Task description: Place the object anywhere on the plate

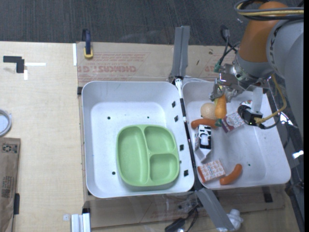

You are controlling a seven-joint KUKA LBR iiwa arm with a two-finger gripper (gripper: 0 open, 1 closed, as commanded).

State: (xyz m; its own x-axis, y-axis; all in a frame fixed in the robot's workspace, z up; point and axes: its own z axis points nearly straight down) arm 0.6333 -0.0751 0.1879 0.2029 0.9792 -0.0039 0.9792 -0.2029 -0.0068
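Note:
A green three-compartment plate lies in the left bin with nothing on it. My gripper hangs over the back of the right bin, directly above an orange carrot-shaped piece. The carrot's narrow top reaches up to the gripper, and the wrist hides where they meet. A pale egg-shaped object lies against the carrot's left side.
The right bin also holds a red sausage, a black and white packet, a purple and white wrapper, a cracker pack and a second sausage. A grey divider separates the bins.

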